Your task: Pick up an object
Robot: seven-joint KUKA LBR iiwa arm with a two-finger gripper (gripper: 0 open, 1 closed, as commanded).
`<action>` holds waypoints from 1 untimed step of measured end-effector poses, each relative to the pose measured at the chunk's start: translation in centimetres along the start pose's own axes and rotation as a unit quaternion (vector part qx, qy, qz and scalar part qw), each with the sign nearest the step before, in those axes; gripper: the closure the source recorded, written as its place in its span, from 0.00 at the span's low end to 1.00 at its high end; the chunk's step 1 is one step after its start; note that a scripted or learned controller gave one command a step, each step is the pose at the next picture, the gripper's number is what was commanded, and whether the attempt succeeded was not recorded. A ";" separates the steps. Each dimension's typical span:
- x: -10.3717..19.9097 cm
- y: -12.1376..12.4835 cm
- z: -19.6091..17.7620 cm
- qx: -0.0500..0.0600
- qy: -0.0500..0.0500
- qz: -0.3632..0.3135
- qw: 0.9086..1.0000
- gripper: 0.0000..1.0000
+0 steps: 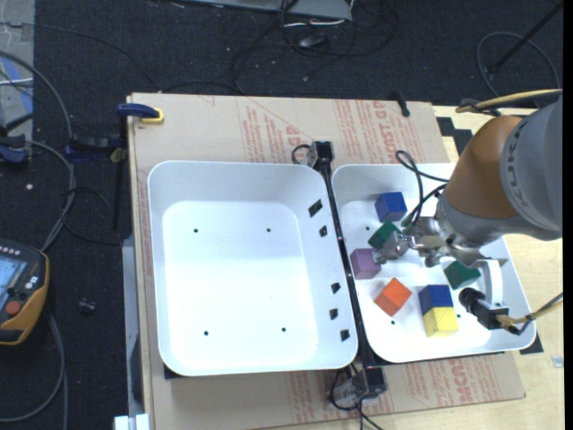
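My gripper (405, 245) hangs over the middle of the right bin (510, 343), with the grey arm and its orange band coming in from the right. Its tip sits right beside a green block (385, 234) and just above a purple block (363, 262). I cannot make out whether it touches either one. A blue cube (390, 206) lies farther back. An orange cube (392, 296) and a blue-and-yellow block (437, 310) lie toward the front. A dark green block (462, 274) shows partly under the wrist.
The left bin (179, 186) stands next to the right one, parted from it by a black divider (338, 258). Both rest on a brown board (269, 124). Cables and a handset (18, 285) lie on the dark floor around it.
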State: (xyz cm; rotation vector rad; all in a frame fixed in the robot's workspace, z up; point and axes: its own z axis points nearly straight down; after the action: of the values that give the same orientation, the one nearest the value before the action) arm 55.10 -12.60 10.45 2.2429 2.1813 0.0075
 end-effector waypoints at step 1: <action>0.0 0.5 0.0 -0.002 0.001 0.022 1.000 0.00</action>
State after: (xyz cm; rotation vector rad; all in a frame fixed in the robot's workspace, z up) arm 55.56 -12.62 10.42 2.2887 2.1312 0.0134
